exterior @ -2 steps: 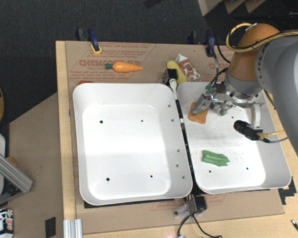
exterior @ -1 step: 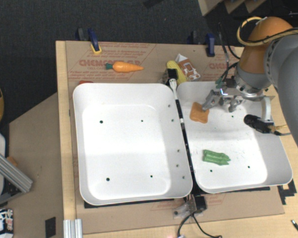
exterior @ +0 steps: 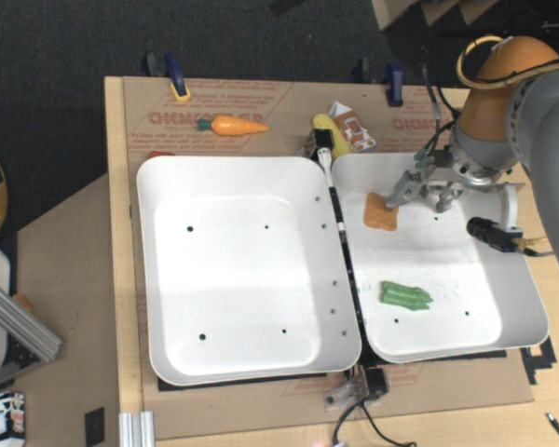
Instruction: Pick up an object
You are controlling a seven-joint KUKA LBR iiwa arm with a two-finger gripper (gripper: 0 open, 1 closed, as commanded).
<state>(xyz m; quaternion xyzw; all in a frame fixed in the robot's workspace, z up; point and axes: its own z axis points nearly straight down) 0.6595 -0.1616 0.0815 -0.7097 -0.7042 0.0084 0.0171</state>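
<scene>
We count two shallow white plastic bins, left and right. The right bin holds two objects: one orange-brown wedge-shaped block near its back left corner and one green knobbly toy vegetable toward the front. The gripper hangs just beside the block; we cannot tell whether it is apart or together.

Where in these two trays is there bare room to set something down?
The whole left bin is bare. In the right bin, a free patch lies right of the green toy, toward the rim. Its far end is crowded: the gripper hangs beside the orange block.
</scene>
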